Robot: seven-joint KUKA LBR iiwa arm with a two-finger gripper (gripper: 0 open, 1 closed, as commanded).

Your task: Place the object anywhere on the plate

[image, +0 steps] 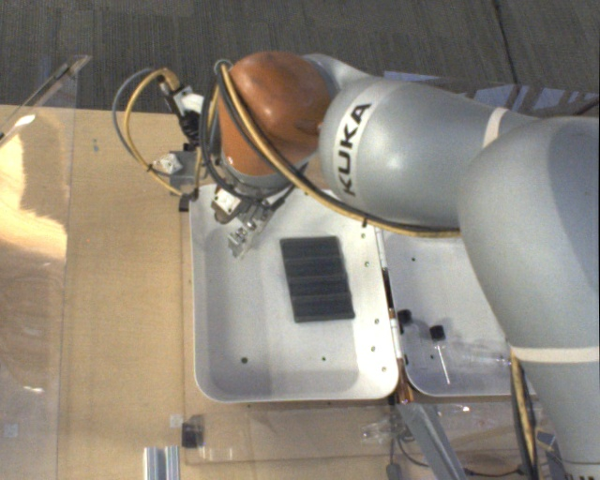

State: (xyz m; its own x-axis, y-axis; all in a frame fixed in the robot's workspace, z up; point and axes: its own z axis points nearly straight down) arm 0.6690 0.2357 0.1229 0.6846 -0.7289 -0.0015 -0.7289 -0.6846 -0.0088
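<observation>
The slab (317, 278), a dark, flat rectangle with raised bands running across its short width, lies on the floor of the left bin (225, 375), in that bin's right half. It is near the wall shared with the neighbouring bin but apart from it. Its long axis runs from the far side of the bin towards the near side. It is turned a little off square, so the near end sits slightly further right than the far end. The bands cross that axis, and all four edges show clear against the white floor. The gripper (240, 234) hangs over the far left part of the same bin, up and to the left of the slab and apart from it. From this slant I cannot tell whether it is released or clenched. Above it the arm (422, 150) sweeps in from the right, with its orange band (277, 98) over the bin's far edge and its grey bulk covering much of the right bin (469, 380). Two small black bits (436, 332) show at the left of that right bin, too small to make out. The white floor of the left bin is smooth, marked with a few tiny dark dots. Both bins sit on a pale wood-coloured desk (103, 309), which has a bright patch of glare at its left. A small black block (192, 433) rests on the desk just off the left bin's near left corner. Beyond the desk's far edge lies dark grey carpet (281, 28).
</observation>
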